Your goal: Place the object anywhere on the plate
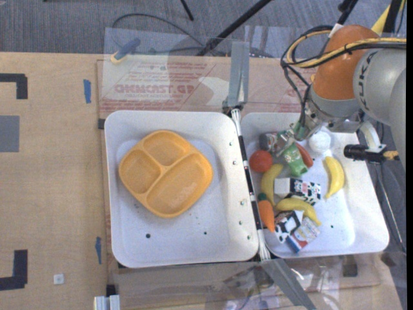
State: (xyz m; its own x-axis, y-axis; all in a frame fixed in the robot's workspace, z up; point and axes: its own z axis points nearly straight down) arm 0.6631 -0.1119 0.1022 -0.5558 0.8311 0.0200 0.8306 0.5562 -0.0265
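A yellow-orange plate [165, 172] with three compartments lies in the left bin [129, 237], with nothing on it. The right bin [364, 228] holds a pile of toy food: a red tomato [261, 161], a green item [295, 161], a banana [333, 175] to the right, another banana [298, 205] lower down and an orange carrot [266, 213]. My gripper [299, 134] hangs low over the back of this pile, just above the green item. The wrist hides how it meets the pile.
A cow-patterned carton [303, 188], a white cube [282, 186] and a blue-and-red box [298, 234] crowd the right bin's middle. A metal divider [248, 192] separates the bins. A clear sheet [168, 76] stands behind the left bin. Cables [303, 50] loop above the arm.
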